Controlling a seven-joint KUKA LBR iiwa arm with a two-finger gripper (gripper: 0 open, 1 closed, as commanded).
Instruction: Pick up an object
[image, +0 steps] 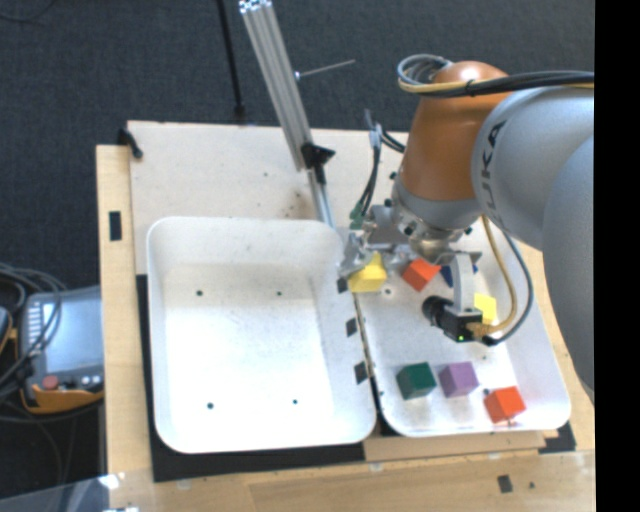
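Apparently a yellow block (369, 274) is being pinched by the gripper (362, 262) fingers; being held off-centre, it could be dropped.

From my remote station I find the lighting bright and even, seemingly from overhead. The left bin (250, 330) is nearly washed out toward nine o'clock. Soft shadows sit beneath the arm (500, 140) at three o'clock. Focus is slightly soft throughout; the dark floor (100, 60) shows grain.
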